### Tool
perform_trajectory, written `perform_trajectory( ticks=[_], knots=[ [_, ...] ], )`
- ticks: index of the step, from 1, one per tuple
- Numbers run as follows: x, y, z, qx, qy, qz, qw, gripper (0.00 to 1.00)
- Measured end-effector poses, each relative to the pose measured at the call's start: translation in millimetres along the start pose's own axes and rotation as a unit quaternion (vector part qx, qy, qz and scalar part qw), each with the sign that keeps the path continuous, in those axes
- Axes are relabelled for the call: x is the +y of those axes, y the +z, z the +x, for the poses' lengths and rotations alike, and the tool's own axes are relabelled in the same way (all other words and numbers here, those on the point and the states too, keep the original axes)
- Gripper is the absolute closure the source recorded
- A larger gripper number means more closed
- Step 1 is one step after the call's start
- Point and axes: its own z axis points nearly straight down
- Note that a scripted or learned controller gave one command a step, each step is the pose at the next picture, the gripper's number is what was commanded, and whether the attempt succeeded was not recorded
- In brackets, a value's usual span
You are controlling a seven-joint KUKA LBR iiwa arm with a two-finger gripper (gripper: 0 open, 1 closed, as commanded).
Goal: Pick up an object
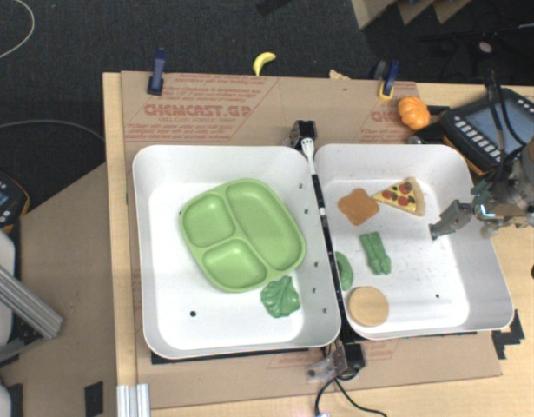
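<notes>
In the right bin (440,272) lie a pizza slice (401,196), a brown toast-like piece (358,206), a green pod-shaped toy (375,253) and a round tan cookie (368,306). My gripper (447,222) hangs over the bin's right side, to the right of and slightly below the pizza slice, apart from every object. Nothing shows in its grasp. The left bin (162,198) holds a green divided plate (240,233) with a green leafy toy (281,297) at its lower right.
A small green piece (343,270) rests against the divider between the bins. An orange toy (413,111) and a yellow banana (264,62) lie on the cardboard beyond the bins. Blue clamps (156,73) hold the cardboard's far edge.
</notes>
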Motion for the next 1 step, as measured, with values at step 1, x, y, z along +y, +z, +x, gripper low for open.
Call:
perform_trajectory(
  ticks=[1],
  knots=[
    [0.7,-10.8,-0.1,-0.001,0.000,-0.002,1.0000,1.00]
  ],
)
